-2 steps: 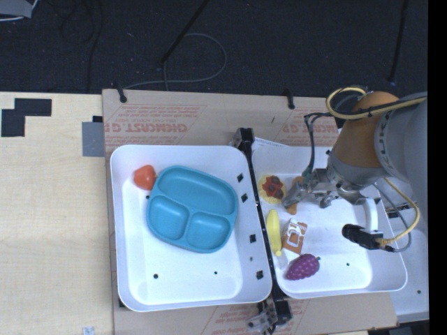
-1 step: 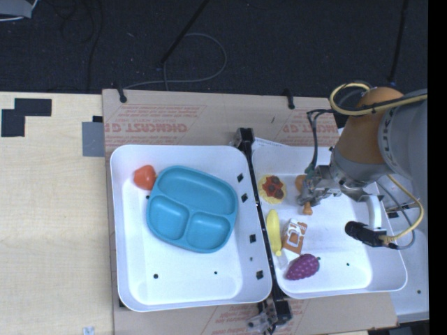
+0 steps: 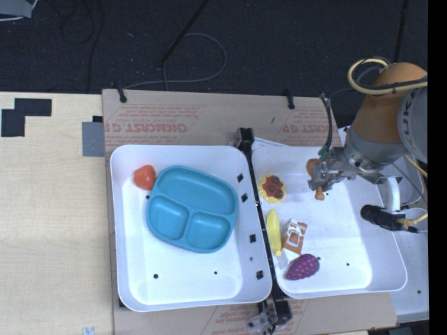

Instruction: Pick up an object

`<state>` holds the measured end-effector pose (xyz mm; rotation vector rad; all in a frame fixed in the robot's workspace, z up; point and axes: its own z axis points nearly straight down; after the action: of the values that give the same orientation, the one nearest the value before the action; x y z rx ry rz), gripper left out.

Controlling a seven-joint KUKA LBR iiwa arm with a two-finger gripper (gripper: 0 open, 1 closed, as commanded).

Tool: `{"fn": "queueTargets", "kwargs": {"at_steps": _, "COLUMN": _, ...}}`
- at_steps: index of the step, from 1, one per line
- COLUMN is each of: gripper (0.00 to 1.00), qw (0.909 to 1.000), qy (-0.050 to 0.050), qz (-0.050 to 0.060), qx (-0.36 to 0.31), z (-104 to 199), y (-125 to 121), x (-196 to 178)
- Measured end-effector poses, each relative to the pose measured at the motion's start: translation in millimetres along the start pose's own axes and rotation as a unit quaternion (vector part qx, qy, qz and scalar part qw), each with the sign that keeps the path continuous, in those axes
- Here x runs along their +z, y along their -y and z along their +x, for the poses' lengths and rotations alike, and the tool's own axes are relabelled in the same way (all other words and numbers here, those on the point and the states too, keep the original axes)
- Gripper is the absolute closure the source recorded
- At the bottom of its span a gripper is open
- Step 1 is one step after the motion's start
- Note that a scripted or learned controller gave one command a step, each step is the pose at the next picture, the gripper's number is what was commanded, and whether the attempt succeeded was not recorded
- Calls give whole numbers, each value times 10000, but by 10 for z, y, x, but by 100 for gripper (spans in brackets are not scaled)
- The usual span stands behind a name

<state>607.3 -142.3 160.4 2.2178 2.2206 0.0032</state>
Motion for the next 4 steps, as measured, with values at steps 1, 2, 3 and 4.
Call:
{"fn": "queueTargets", "kwargs": {"at_steps": 1, "gripper": 100, "qw": 10000, "qy": 0, "qz": -2, "qx": 1, "z": 6, "y": -114, "x": -543}}
{"fn": "queueTargets", "kwargs": {"at_steps": 2, "gripper": 100, "qw": 10000, "qy": -1, "qz": 5, "qx": -1, "z": -8, "y": -122, "x": -965}}
{"fn": "queueTargets", "kwargs": {"at_steps": 3, "gripper": 100, "qw": 10000, "qy": -18, "qz": 37, "qx": -15, "z": 583, "y": 5, "x": -966}}
{"fn": "queueTargets", "kwargs": {"at_steps": 4, "gripper": 100, "qw": 10000, "qy": -17, "qz": 37, "qx": -17, "z": 1142, "y": 25, "x": -1003}}
